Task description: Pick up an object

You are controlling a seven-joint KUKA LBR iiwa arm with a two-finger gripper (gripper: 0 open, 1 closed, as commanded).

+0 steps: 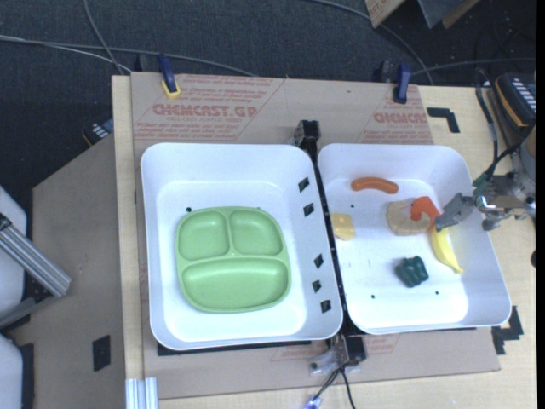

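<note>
Banana (446, 250): lies in right bin (485, 309), centre-right of frame, beside tan lump (400, 219) and orange piece (423, 209). Gripper (449, 215) just above banana; finger state cannot be told. Nothing lifted; pick not yet done.

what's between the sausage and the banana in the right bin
In the camera view, a tan lump with an orange piece sits between the sausage and the banana.

Green divided plate (232, 258) in left bin (162, 228); gripper (451, 216) over right bin (477, 301), just above banana (446, 250), beside orange piece (421, 207).
</note>
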